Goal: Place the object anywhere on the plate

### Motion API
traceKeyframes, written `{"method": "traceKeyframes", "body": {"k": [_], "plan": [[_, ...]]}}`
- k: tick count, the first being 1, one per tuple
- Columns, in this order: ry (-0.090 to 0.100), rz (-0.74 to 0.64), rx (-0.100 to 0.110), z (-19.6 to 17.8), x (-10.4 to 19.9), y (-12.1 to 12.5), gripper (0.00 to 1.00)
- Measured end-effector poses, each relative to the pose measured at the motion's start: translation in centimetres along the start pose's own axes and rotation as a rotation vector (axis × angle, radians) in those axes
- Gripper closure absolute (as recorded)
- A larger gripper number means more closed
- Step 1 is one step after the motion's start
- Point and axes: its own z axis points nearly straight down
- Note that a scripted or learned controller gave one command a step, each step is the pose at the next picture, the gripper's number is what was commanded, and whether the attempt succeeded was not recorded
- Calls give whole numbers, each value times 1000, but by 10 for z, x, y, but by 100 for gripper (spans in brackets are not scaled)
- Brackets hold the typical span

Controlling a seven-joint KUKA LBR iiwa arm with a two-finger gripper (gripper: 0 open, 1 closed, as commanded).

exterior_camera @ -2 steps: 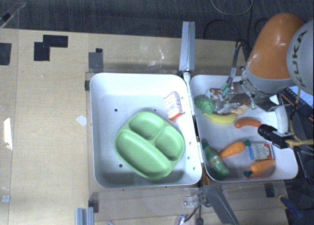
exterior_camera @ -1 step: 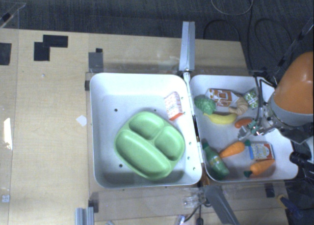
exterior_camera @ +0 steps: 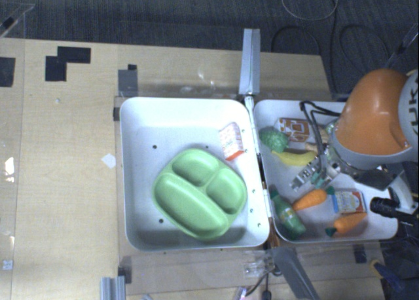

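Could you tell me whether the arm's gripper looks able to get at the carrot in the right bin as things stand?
Probably yes: the gripper hangs close above the carrot, which lies uncovered on the bin floor with nothing stacked on it.

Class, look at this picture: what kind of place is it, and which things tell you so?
Probably a robotics lab test bench: a robot arm reaches over two white bins, one holding a green divided plate, the other toy food such as a carrot.

Lying under everything, a pale wooden bench (exterior_camera: 59, 181). Sitting directly on it, side by side and touching at a shared edge, two shallow white bins: left bin (exterior_camera: 141, 161) and right bin (exterior_camera: 278, 112). Showing near the bench's far left edge, black angular markings (exterior_camera: 65, 61).
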Motion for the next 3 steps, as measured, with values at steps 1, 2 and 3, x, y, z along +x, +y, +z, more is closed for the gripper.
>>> {"method": "traceKeyframes", "body": {"k": [1, 2, 3], "plan": [[-1, -247, -2, -31, 22, 52, 100], [-2, -66, -2, -114, 36, 22, 100], [1, -279, 0, -45, 103, 77, 100]]}}
